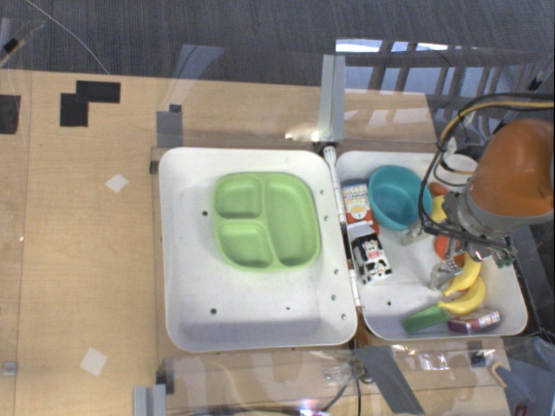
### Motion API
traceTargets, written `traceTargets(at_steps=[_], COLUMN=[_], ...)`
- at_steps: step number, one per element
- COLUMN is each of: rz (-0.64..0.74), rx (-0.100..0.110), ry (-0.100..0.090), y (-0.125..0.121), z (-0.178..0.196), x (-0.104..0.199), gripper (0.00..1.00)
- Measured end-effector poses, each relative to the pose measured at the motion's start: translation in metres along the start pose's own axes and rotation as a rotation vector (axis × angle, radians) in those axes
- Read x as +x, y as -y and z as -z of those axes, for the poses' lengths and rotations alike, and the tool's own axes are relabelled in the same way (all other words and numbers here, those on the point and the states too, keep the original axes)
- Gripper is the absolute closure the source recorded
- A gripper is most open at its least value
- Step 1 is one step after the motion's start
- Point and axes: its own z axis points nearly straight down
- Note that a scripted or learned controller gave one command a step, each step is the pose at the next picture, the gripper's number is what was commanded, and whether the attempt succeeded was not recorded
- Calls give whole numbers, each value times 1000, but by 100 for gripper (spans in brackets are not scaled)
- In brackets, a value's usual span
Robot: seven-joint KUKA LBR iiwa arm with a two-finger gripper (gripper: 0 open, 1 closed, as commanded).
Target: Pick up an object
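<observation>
The bench [78,258] carries two white bins side by side. The left bin [199,310] holds a green divided plate [264,221], lying flat near its middle. The right bin [395,306] is the crowded one, and the arm [512,180], grey with its orange band, hangs over that bin's right half.

In size order, the right bin's contents run: a teal bowl [395,196] tipped on its side near the top; a small carton [356,201] and a black-and-white box [371,258] along the left wall; a yellow banana [466,289]; a green vegetable-like piece [425,319] near the front wall; a purple tube [474,323] just beside it.

The gripper [453,271] sits low, just at the banana's upper end; whether it is spread or pinching cannot be made out from this slant.

The banana looks the likeliest target. Probably a light plastic toy, stiff and smooth, so apt to slide or roll out of a pinch. The best hold seems across its thicker middle, fingers squeezing the narrow sides, not the tapering tip
</observation>
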Motion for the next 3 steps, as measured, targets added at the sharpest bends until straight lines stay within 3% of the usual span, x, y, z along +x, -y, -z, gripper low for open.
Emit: traceTargets(at_steps=[1,2,3], rz=[-75,56,-165], rx=[-4,-7,-6], ry=[0,2,4], y=[-41,-18,-42], z=[0,-2,1], x=[-17,-78,-7], gripper=[0,0,0])
